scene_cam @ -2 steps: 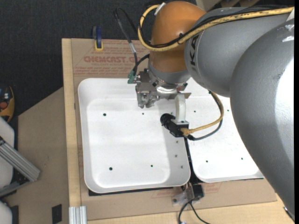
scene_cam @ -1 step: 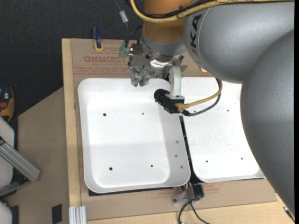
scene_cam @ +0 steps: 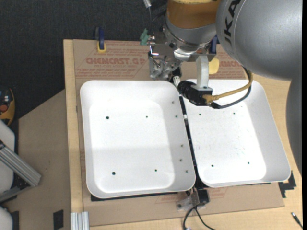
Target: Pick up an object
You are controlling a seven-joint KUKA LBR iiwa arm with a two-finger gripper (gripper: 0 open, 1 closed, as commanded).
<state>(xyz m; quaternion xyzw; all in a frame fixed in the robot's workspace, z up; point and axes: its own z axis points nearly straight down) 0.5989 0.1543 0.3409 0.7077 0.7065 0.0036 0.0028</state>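
Note:
My gripper (scene_cam: 162,70) hangs at the back of the bench, just beyond the far rims where the two white bins meet. Its metal body sits under the grey wrist and orange band (scene_cam: 192,4). A black fitting with a tan cable (scene_cam: 197,93) hangs over the far left corner of the right bin (scene_cam: 259,143). The left bin (scene_cam: 96,143) shows its white floor with small dark dots. I see no loose object between or beneath the gripper parts.
The large grey arm (scene_cam: 264,28) covers the upper right of the view. Blue and yellow clamps (scene_cam: 100,39) and a green clip (scene_cam: 144,35) stand on the cardboard board (scene_cam: 120,61) behind the bins. A cable plug (scene_cam: 196,198) lies at the front edge.

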